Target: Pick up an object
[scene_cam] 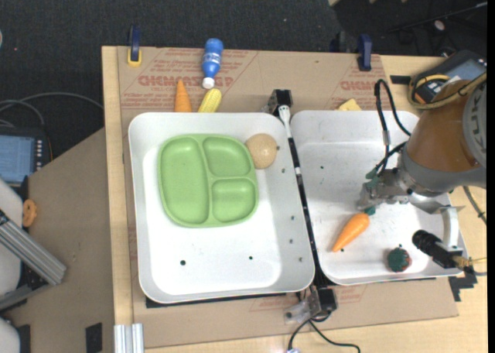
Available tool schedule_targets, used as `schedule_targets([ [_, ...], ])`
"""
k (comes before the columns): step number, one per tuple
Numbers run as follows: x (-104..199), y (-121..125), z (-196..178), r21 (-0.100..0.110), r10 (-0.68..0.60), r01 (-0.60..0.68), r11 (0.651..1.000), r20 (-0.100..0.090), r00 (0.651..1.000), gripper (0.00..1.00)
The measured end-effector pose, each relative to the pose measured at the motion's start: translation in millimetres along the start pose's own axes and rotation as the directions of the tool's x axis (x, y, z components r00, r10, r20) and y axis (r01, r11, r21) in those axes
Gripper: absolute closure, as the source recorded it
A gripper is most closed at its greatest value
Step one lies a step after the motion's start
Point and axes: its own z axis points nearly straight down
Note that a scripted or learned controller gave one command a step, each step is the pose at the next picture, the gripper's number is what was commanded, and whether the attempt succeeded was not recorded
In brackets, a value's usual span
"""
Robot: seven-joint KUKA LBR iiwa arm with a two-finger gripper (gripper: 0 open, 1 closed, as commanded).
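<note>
1. One relation decides the coming move: the carrot (352, 231) lies in the right bin (332, 131), just below and slightly left of the gripper (377, 195), its thick orange end nearest the tool.
2. The carrot's long axis runs on a diagonal, from its thick end at upper right, close under the gripper, down to its narrow tip at lower left. A grasp across the body would, in my judgement, need the fingers set across that diagonal rather than along it.
3. The gripper hangs low over the right bin floor, with the arm's orange band (437, 138) above it to the right. How wide the jaws stand I cannot tell; the wrist hides them from above. Nothing is visibly held.
4. A small dark round object (398, 259) sits further down the same bin, near its lower right corner, apart from the carrot and farther from the gripper.
5. The left bin (224, 266) carries a green divided tray (208, 179) and a tan ball (262, 149), both well apart from the tool.
</note>
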Motion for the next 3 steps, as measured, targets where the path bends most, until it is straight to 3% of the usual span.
schedule_targets([
  [1,0,0,1,0.001,0.0,0.0,1.0,0.0,1.0,0.0],
  [2,40,-38,11,0.007,-0.003,0.003,1.0,-0.004,1.0,0.0],
  [3,37,-35,0,-0.002,0.001,-0.001,1.0,0.002,1.0,1.0],
])
